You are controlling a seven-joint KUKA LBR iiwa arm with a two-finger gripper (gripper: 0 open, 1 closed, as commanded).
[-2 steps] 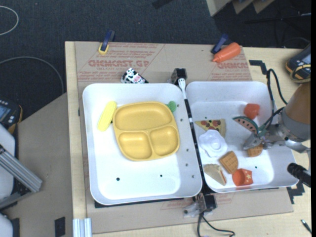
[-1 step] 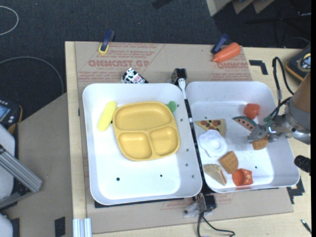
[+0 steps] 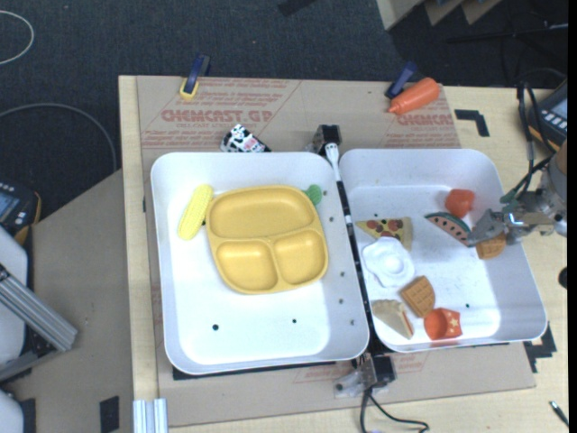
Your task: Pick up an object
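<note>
The right bin (image 3: 505, 300) holds several toy foods: a pizza slice (image 3: 386, 229), a fried egg (image 3: 388, 263), a watermelon slice (image 3: 448, 225), a red tomato (image 3: 460, 200), a brown cracker (image 3: 418, 296), a sandwich wedge (image 3: 392, 317) and a red piece (image 3: 443, 324). My gripper (image 3: 491, 233) reaches in from the right and sits low over that bin's right side, just right of the watermelon slice. A small orange-brown piece (image 3: 492, 249) lies directly under its tip; whether it is gripped is unclear.
The left bin (image 3: 261, 332) carries a yellow divided plate (image 3: 266, 237), a corn cob (image 3: 194, 211) and a small green item (image 3: 314, 193). On the board behind the bins lie an orange carrot (image 3: 415, 96) and a black-and-white toy (image 3: 242, 139).
</note>
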